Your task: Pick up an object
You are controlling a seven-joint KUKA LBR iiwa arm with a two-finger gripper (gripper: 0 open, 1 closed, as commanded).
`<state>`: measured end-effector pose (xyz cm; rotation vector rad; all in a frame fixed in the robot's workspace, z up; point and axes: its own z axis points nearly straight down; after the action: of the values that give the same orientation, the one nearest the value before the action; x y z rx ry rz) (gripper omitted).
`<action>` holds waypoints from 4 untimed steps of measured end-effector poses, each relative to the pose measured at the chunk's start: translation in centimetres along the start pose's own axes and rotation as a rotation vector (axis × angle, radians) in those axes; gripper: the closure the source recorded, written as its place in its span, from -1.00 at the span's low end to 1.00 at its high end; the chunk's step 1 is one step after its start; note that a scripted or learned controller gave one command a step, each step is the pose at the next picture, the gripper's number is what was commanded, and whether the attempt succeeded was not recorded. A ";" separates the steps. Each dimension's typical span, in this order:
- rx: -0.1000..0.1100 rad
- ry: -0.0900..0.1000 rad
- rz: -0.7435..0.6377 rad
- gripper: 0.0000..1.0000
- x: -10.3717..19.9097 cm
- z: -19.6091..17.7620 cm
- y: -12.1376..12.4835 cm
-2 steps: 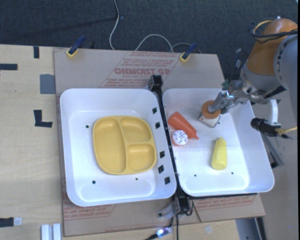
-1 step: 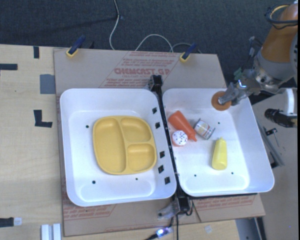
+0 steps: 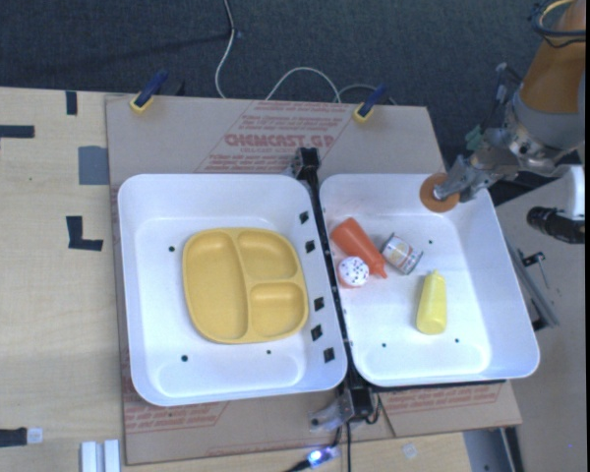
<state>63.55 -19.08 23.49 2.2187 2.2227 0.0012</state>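
Nearest the lens, 2 white bins sit side by side: the left bin (image 3: 147, 264) bears a yellow divided plate (image 3: 244, 283), the right bin (image 3: 492, 293) the small things. Likeliest picks there: a yellow bottle (image 3: 432, 303), probably light, stiff and smooth, best pinched across its narrow body; an orange carrot-shaped toy (image 3: 358, 244), tapered and likely to slip; a small can (image 3: 401, 255); a spotted die (image 3: 353, 272). The gripper (image 3: 450, 191) hovers at the far-right rim beside a brown disc (image 3: 436, 194); its grip cannot be made out.

You see the bench (image 3: 39, 264) | cardboard sheet (image 3: 275, 136) on it | two white bins (image 3: 147, 264) side by side on the cardboard
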 end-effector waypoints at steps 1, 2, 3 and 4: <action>0.003 0.002 -0.003 1.00 5.1 -0.9 -1.1; 0.003 0.002 -0.004 1.00 9.8 -1.3 -1.8; 0.004 0.001 -0.004 1.00 15.4 -1.9 -2.5; 0.005 0.001 -0.004 1.00 20.7 -0.6 -2.9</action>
<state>60.61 1.59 24.05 2.2167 2.2304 -0.0029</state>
